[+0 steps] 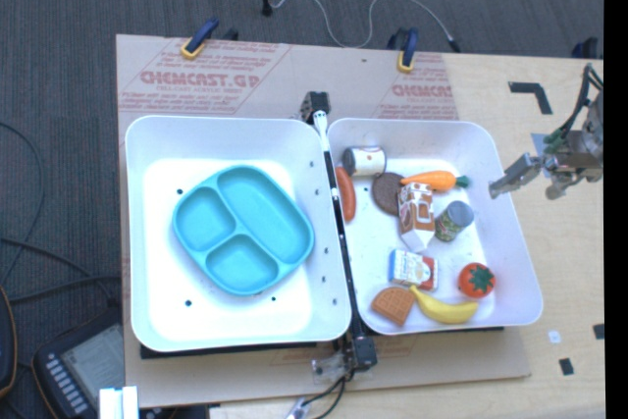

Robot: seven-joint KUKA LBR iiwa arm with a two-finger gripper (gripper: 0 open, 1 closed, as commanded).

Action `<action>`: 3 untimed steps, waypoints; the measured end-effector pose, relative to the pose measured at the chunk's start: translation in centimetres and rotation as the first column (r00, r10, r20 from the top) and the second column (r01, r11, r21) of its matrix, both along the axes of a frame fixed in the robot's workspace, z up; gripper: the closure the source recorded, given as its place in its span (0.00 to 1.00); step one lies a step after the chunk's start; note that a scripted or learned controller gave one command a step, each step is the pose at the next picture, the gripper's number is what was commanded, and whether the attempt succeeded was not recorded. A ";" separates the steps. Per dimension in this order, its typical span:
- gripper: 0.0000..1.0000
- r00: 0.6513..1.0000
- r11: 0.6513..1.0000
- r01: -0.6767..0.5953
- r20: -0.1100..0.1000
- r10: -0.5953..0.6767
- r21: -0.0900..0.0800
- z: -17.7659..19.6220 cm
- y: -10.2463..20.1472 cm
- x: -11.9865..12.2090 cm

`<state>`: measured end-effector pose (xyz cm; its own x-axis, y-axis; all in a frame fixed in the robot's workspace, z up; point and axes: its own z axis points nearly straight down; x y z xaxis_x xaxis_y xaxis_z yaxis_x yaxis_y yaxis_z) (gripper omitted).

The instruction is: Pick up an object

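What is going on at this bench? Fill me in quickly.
A robot arm reaches in from the right, its gripper sitting just outside the right bin and holding nothing. That bin holds toy food, including a banana, a tomato, a carrot and a small can. The left bin holds a blue divided plate. Nothing is picked up yet.

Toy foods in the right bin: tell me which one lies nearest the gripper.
The small grey-green can, just below the carrot toward the bin's right wall. The gripper hovers outside that wall; the tomato and banana lie farther down.
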<state>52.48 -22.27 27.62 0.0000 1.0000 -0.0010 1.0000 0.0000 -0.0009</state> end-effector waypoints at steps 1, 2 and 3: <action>0.00 1.000 1.000 -0.001 -0.003 0.001 0.004 -13.0 0.1 2.0; 0.00 1.000 1.000 0.001 0.006 -0.001 -0.002 -18.8 4.8 -0.8; 1.00 1.000 1.000 0.001 0.009 -0.001 -0.004 -17.8 4.8 -0.7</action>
<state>51.78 -17.46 9.87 0.0008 1.0000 -0.0045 1.0000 -0.0008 0.0085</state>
